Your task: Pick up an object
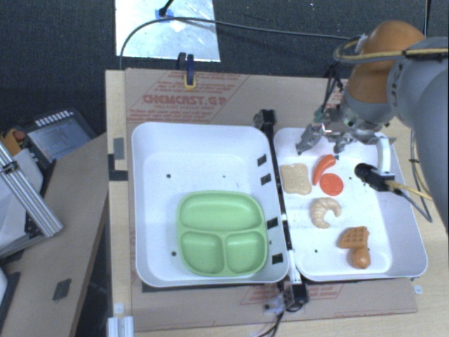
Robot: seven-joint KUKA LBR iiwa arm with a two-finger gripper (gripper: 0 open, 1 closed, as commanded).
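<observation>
Nearest me, a waffle piece and a small brown sausage lie at the front of the right bin. At the bin's far end the gripper hangs low with its jaws apart, holding nothing. Just in front of it lies a red chili pepper, touching a tomato slice. Left of the pepper sits a slice of bread; a croissant lies nearer me. A green divided plate rests in the left bin.
</observation>
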